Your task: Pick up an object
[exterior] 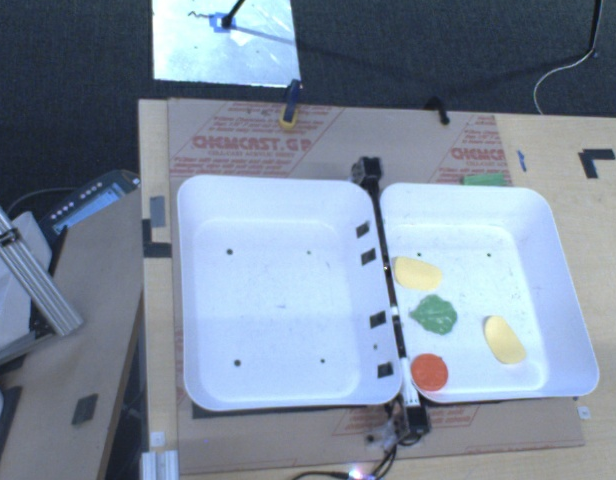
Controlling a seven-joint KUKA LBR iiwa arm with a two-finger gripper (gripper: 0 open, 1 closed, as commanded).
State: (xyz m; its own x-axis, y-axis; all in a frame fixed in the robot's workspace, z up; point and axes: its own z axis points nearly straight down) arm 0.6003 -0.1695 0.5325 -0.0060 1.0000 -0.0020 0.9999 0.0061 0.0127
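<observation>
Objects for pickup: four, all in right bin [553, 230], none lifted. Camera view:

- Yellow piece [416, 273] near the bin's left wall, roughly mid-depth.
- Green crumpled piece [434, 314] just below the yellow piece, close to it; cannot tell whether touching.
- Yellow oval [504, 339] to the right of the green one, apart from it, tilted long-axis toward the near right corner.
- Red-orange round piece [429, 372] in the near left corner, right against the wall by the divider.

Gripper state: cannot tell from this view.

Left bin [278, 193] touching the right bin along the shared edge; a few small dark dots on its floor. Row of black clips [368, 258] along that edge. Both bins sitting on a cardboard sheet [253, 140] printed in red lettering. Yellow-and-blue clamp [289, 108] at the sheet's far edge. Green tape scrap [485, 179] just behind the right bin. Shiny metal plate [188, 38] on the dark floor beyond the bench. White cable [568, 63] looping at top right. Aluminium bar [23, 268] slanting at far left.
</observation>
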